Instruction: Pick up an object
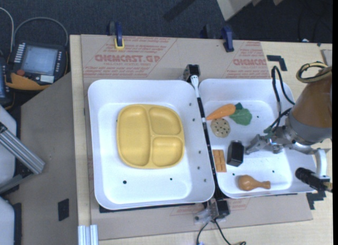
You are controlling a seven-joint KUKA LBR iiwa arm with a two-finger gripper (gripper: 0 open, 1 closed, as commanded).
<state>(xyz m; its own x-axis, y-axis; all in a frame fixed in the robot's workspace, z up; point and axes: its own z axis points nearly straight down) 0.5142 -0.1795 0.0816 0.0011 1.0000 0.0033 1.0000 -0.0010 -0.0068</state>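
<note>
Black block lies in the right bin, touching the gripper fingertips. Its grip state cannot be told. Approach step; next, closing around the block.

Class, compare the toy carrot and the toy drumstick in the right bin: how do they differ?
The carrot is bright orange with a green leafy top; the drumstick is tan-brown. The carrot lies at the bin's far side, the drumstick at its near side. The carrot tapers to a point; the drumstick has a rounded bulb. Both lie flat.
</note>
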